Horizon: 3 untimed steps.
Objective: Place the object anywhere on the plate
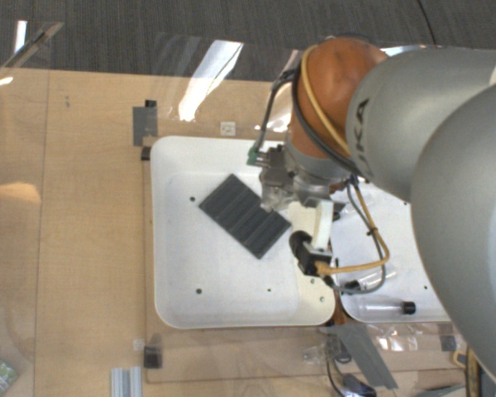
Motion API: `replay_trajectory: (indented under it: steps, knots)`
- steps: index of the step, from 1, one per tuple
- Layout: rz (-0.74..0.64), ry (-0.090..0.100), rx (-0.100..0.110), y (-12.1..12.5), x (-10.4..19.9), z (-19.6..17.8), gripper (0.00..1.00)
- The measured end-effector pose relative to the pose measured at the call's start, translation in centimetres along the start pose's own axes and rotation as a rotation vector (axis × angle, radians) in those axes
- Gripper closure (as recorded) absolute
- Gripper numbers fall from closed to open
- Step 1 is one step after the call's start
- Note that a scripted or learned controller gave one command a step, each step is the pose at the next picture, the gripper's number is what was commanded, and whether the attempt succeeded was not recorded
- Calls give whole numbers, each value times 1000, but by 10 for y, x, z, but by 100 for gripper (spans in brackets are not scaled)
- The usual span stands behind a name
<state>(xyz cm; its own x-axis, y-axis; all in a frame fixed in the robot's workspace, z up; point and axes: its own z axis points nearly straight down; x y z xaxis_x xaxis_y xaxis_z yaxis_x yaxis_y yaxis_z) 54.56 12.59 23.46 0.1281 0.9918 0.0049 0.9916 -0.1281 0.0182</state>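
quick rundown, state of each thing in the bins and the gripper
dark ribbed plate: lying flat in the left bin, turned at an angle to its walls
gripper: over the plate's right edge; grip state unclear
marker pen: lying on its side in the right bin

Two white bins (174, 304) (side by side)

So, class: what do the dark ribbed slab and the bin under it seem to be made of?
The dark ribbed slab: probably matte rubber or plastic; dark grey, parallel ridges, no shine. The left bin: likely smooth hard plastic; white, rounded corners, faint sheen.
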Motion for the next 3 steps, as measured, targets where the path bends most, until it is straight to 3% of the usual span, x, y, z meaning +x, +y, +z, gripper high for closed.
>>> replay_trajectory:
  steps: [1, 2, 3]
  knots:
    - [-1, 0, 0, 0, 0, 0, 0]
    - [-7, 1, -2, 1, 1, -10, 100]
    - [-125, -4, 19, 17, 22, 93, 100]
